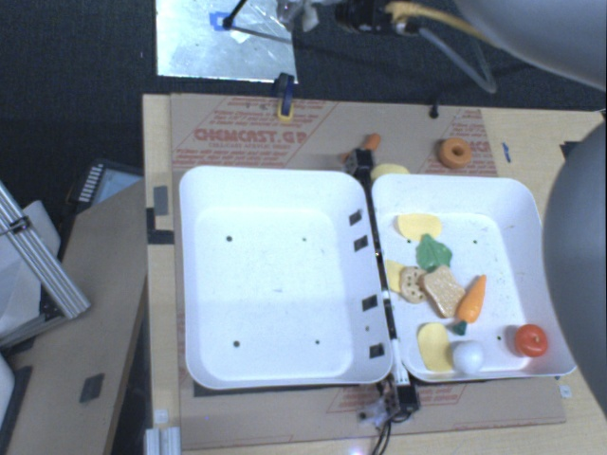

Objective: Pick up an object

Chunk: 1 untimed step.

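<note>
Here, the camera view looks down on two white bins side by side on a cardboard-covered bench point(237, 131). The left bin point(204, 254) and the right bin point(503, 207) meet along a row of black clips.

All candidate objects lie in the right bin. An orange carrot point(472, 298) with a green top lies tilted near the bin's middle, touching a tan bread slice point(442, 290) on its left. A round cracker point(412, 284) sits just beside the bread. A green leaf point(433, 252) rests above them, overlapping a yellow chip point(417, 226). A red tomato point(531, 340) sits near the lower right corner, a white egg point(468, 356) near the lower edge, touching a yellow slice point(434, 345).

Outside the bins, a doughnut point(455, 152) lies on the bench.

The gripper point(305, 8) is at the top edge, well apart from both bins, blurred and cut off by the frame; how far it is open cannot be told. The grey arm point(531, 17) is cropped at the right
</note>
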Tool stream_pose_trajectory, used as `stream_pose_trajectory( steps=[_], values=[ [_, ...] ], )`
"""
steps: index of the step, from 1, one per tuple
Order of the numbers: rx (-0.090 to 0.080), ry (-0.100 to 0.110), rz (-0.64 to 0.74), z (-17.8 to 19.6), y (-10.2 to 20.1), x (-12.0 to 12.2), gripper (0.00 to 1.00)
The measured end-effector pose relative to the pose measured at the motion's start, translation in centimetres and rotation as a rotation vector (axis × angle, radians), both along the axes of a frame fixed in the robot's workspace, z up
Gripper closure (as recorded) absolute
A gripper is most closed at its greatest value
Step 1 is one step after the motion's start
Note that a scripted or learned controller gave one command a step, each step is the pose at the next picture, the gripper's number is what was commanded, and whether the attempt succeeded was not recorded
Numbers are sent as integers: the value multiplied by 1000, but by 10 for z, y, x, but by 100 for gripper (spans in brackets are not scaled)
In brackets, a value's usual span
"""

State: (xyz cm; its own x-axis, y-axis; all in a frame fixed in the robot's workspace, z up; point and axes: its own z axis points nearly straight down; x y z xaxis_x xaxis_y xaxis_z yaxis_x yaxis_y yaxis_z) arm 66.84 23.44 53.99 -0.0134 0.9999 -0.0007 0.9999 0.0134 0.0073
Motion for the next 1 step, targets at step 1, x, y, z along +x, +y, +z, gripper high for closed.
stream_pose_trajectory(
  steps=[1],
  values=[
    [-1, -3, 3, 11, 0, 0, 100]
  ],
)
